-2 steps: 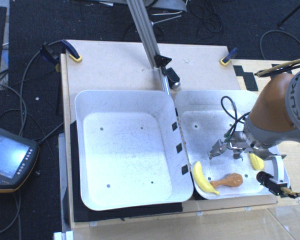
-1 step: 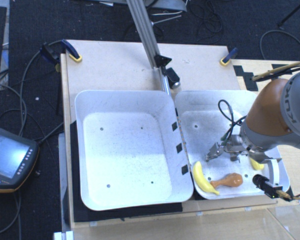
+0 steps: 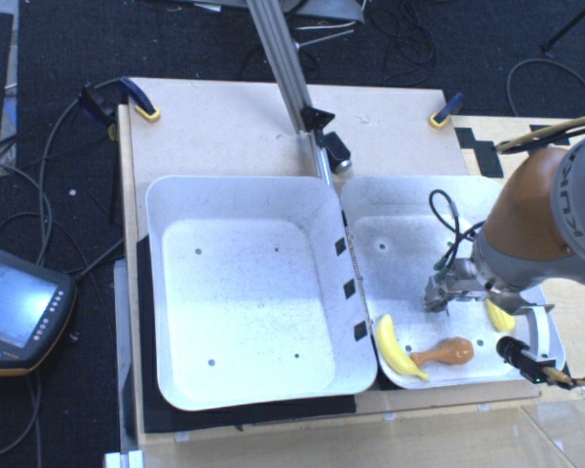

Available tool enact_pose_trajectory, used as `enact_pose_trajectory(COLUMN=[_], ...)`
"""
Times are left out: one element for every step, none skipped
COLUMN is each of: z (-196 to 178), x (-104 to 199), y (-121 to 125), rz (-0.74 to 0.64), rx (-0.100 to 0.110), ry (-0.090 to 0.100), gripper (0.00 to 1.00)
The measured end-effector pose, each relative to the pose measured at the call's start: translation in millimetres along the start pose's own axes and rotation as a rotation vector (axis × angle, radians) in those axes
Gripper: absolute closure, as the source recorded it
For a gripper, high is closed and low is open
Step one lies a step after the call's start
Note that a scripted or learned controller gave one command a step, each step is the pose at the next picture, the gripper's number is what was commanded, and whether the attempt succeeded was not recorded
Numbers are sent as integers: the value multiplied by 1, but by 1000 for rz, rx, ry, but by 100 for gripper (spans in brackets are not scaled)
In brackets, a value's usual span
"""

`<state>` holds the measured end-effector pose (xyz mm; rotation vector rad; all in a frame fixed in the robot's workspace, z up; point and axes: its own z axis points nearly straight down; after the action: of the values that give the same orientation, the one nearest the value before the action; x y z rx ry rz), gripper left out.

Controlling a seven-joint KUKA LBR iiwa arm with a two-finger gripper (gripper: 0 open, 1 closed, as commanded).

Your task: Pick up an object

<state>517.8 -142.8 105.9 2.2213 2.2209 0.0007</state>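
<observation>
Claw (image 3: 439, 298) low over the right bin (image 3: 390, 224), near its middle; cannot tell whether it grips anything or how it is set. Arm (image 3: 531, 217) enters from the right, orange band above the wrist. Just right of the claw, a small yellow piece (image 3: 500, 315). Nearer, an orange drumstick-shaped toy (image 3: 447, 353) lies on the bin floor. Left of it, a banana (image 3: 394, 348) at the near-left corner. Left bin (image 3: 244, 291) alongside on the bench (image 3: 234, 130).

Claw (image 3: 437, 298) in right bin (image 3: 390, 224) — banana (image 3: 394, 347), drumstick (image 3: 446, 353)
</observation>
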Motion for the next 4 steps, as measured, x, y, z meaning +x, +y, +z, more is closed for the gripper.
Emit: enact_pose_trajectory(z=[-42, -84, -143, -149], x=[-3, -2, 5, 59], y=[1, 3, 9, 0], rz=[0, -1, -1, -5], rx=[-3, -3, -4, 0], ry=[-1, -1, -1, 1], gripper=[100, 100, 100, 100])
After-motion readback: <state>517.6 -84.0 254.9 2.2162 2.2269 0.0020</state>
